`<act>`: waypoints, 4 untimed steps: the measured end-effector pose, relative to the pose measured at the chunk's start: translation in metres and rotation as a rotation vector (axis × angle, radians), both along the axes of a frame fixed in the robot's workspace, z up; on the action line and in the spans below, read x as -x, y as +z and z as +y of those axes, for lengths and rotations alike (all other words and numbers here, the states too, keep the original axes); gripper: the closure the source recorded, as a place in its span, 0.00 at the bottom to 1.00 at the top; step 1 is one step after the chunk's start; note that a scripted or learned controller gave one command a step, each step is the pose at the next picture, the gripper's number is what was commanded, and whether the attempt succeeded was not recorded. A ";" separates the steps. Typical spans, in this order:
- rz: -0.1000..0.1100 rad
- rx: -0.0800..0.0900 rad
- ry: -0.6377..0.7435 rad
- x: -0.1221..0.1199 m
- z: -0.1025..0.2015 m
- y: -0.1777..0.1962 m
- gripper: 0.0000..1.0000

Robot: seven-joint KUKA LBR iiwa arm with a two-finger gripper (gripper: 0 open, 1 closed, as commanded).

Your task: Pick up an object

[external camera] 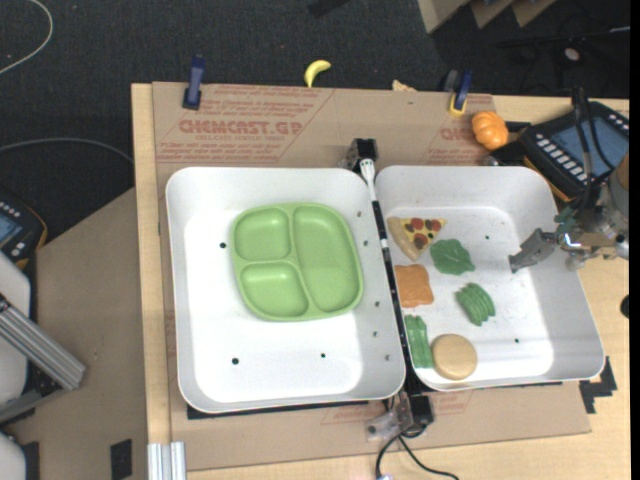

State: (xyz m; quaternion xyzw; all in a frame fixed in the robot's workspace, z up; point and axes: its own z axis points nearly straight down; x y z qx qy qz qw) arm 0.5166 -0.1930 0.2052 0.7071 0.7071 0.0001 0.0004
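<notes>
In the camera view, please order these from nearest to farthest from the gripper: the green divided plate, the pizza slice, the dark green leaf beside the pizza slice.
Measured from the gripper at the right bin's right side:
1. Dark green leaf, middle of the right bin.
2. Pizza slice, near that bin's left wall.
3. Green divided plate, in the left bin.

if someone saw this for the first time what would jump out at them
The light green divided plate stands out first, lying alone in the middle of the left bin. Next comes the cluster of toy food along the left side of the right bin: a pizza slice, an orange piece, green leafy items and a round tan bun. The gripper reaches in over that bin's right side, above bare floor.
</notes>
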 end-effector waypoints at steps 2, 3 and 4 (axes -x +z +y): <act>0.004 -0.012 0.004 -0.037 -0.024 -0.120 0.00; -0.008 0.000 0.004 0.014 0.024 -0.008 0.00; 0.005 -0.003 -0.002 0.039 0.033 -0.126 0.00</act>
